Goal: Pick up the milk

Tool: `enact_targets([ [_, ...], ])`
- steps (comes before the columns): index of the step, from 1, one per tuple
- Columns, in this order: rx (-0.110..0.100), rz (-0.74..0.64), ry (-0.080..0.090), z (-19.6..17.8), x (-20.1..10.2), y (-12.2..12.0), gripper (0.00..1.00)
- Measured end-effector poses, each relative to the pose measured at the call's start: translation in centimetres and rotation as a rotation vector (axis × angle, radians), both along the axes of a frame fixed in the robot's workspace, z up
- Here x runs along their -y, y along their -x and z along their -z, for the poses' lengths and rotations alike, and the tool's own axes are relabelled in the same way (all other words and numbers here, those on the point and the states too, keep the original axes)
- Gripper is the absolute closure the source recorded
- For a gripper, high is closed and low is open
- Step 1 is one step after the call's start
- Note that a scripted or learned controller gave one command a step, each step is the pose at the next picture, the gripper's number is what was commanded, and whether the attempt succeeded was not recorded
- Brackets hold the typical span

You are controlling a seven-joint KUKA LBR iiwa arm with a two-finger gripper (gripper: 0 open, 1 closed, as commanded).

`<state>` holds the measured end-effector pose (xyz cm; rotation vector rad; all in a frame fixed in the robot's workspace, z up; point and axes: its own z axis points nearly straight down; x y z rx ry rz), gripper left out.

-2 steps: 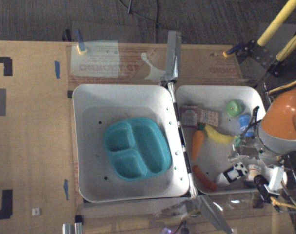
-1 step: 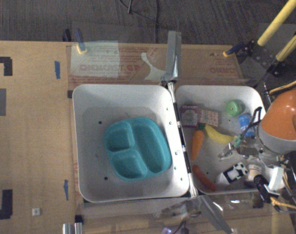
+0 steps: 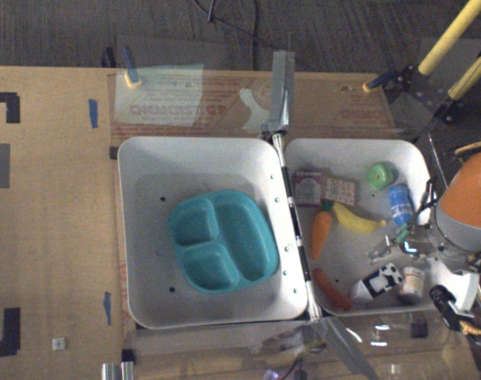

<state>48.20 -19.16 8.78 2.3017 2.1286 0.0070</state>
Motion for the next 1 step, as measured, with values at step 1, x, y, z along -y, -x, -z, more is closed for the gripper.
enact_targets([
  [1,-0.007,0.053,-0.002,-6.46,0.61,0.24,0.00],
])
